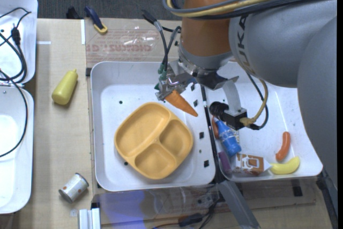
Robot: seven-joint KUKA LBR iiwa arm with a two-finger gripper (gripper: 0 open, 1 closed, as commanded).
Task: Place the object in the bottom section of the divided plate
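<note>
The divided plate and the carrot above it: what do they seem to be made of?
The divided plate looks like moulded plastic, yellow-orange with a dull, even finish; its rounded ridges and uniform colour suggest this. The carrot is probably a plastic toy: smooth, plain orange, with no surface marks. It sits at the gripper, over the left bin. Neither material is certain from the look alone.

An orange carrot [181, 103] is showing between the jaws, with a yellow divided plate [154, 140] lying below them in a white bin [107, 115]. To their right, a blue bottle [230, 142], an orange-red sausage [283, 146] and a yellow banana [285, 167] are lying.
</note>
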